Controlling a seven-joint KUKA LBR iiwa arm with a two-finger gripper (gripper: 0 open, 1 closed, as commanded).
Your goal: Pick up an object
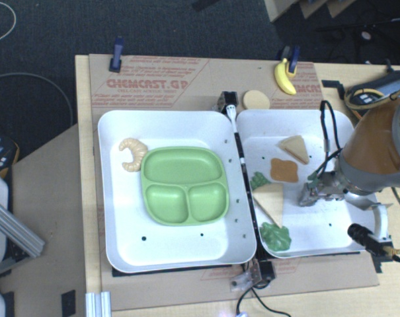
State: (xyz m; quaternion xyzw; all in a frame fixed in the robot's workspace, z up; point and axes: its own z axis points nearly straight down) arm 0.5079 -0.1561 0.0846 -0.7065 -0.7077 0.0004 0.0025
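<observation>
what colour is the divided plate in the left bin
Light green; the divided plate shows clearly in the camera view, lying in the white left bin.

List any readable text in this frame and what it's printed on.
"CHEMCAST G P", red print on the brown board behind the left bin; the last letters are uncertain.
Smaller red lines above and below it on the board: too blurred to read.
Fainter red print on the board near the banana: too blurred to read.
Label on the yellow-rimmed device at the right: too small to read.
</observation>
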